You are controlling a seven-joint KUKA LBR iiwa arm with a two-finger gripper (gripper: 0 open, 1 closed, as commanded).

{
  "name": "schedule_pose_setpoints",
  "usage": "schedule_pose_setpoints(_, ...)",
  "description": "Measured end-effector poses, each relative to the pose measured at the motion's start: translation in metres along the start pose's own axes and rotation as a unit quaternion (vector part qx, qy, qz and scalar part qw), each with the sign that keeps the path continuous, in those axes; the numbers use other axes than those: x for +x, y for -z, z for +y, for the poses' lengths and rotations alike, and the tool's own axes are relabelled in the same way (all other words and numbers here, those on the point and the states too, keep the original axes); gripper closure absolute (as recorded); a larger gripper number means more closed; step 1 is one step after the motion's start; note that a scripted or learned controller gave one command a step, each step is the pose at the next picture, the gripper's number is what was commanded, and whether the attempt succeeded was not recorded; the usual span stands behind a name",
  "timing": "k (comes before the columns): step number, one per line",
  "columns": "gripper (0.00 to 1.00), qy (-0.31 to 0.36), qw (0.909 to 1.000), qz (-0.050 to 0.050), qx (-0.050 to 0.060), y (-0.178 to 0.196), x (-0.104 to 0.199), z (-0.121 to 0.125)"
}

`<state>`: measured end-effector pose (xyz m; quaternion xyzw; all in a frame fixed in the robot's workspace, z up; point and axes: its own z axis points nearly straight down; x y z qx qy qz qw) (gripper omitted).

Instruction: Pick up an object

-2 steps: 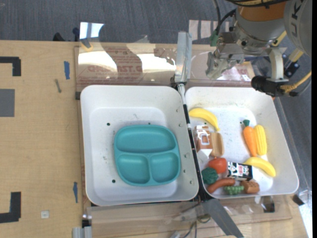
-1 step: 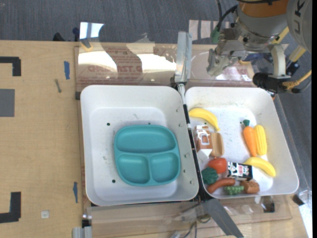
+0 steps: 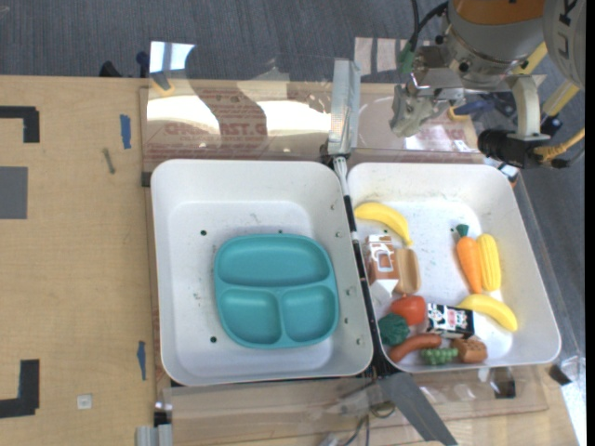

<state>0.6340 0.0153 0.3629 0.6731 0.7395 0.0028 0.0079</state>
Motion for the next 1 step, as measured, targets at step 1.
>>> schedule_pose_setpoints(1,1.00,0.002,1.0000,-0.001,-0.002,0.0107,0.0008,0.0013)
